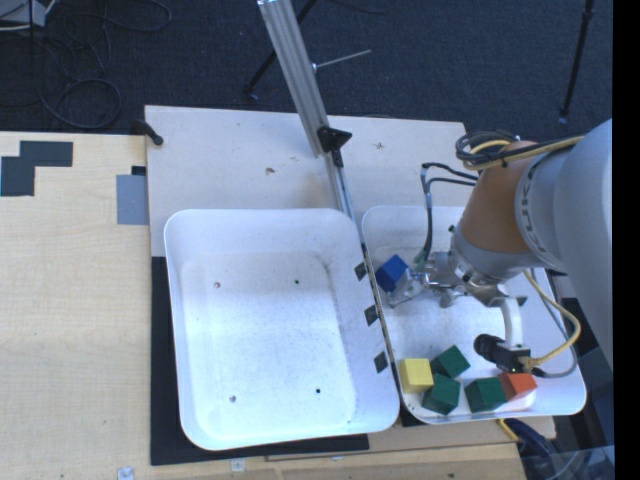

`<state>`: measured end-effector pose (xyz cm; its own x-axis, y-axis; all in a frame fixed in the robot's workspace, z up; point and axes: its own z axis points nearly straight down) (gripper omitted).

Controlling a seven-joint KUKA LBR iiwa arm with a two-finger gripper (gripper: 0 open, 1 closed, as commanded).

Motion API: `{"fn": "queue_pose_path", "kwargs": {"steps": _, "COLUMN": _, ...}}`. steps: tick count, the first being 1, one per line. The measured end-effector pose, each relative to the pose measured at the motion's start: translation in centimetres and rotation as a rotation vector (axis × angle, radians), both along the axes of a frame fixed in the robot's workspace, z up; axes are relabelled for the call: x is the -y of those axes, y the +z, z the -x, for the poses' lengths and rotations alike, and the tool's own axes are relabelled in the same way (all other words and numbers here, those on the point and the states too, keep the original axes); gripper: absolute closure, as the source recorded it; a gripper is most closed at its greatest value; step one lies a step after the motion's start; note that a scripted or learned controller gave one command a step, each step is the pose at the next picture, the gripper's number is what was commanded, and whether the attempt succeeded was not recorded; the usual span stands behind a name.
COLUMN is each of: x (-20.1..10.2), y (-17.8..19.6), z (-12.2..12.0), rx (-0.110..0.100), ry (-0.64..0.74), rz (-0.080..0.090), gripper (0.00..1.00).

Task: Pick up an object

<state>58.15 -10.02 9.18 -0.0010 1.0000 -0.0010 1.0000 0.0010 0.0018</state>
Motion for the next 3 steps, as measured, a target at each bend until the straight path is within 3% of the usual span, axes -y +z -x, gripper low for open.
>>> {"fn": "queue_pose_path", "kwargs": {"steps": 1, "x": -6.3, "y": 10.3, "z": -2.3, "rx": 0.004, "ry": 0.004, "rz": -0.003, "gripper": 0.0}}
{"fn": "queue_pose_path", "kwargs": {"steps": 2, "x": -8.7, "y": 9.8, "z": -6.5, "rx": -0.001, "ry": 0.001, "rz": -0.002, "gripper": 0.0}}
{"fn": "queue_pose_path", "kwargs": {"steps": 3, "x": -11.2, "y": 9.8, "z": -0.9, "rx": -0.01, "ry": 0.002, "rz": -0.002, "gripper": 0.0}}
